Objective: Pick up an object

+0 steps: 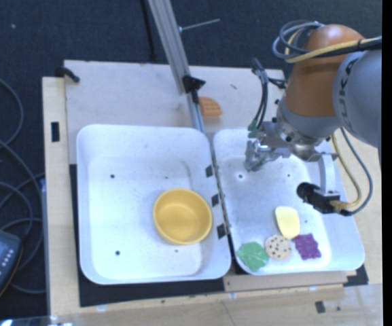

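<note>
Gripper (255,156): finger state unclear | bench (128,94): pale wood, two white bins | floor: dark, cables

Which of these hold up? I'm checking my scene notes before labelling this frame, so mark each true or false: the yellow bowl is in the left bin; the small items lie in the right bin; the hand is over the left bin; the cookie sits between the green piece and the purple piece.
1. The yellow bowl is in the left bin. True.
2. The small items lie in the right bin. True.
3. The hand is over the left bin. False: it is over the right bin's far end.
4. The cookie sits between the green piece and the purple piece. True.
</note>
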You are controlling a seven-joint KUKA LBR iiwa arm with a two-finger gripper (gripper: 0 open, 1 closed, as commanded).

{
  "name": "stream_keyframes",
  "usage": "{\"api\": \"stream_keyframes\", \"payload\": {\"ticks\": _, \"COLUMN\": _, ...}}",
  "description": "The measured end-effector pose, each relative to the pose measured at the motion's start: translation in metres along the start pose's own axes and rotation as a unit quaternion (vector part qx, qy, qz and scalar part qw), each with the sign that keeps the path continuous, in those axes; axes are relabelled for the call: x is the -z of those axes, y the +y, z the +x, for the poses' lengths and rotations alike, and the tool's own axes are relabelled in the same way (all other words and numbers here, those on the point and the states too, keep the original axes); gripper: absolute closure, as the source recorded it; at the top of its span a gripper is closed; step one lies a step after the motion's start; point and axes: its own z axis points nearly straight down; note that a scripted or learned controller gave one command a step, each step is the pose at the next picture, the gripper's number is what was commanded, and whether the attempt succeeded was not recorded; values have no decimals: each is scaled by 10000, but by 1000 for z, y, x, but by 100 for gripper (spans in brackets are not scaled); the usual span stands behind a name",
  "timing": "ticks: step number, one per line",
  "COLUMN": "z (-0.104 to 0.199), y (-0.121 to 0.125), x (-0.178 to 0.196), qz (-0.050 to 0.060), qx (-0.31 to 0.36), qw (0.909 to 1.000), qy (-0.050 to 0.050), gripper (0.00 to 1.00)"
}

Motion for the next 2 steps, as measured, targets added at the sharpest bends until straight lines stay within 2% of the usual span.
{"api": "stream_keyframes", "payload": {"ticks": 1, "z": 43, "y": 20, "x": -9, "qz": -18, "qx": -4, "qw": 10000, "qy": -5, "gripper": 100}}
{"api": "stream_keyframes", "payload": {"ticks": 2, "z": 92, "y": 32, "x": 1, "qz": -22, "qx": 4, "qw": 10000, "qy": 4, "gripper": 100}}
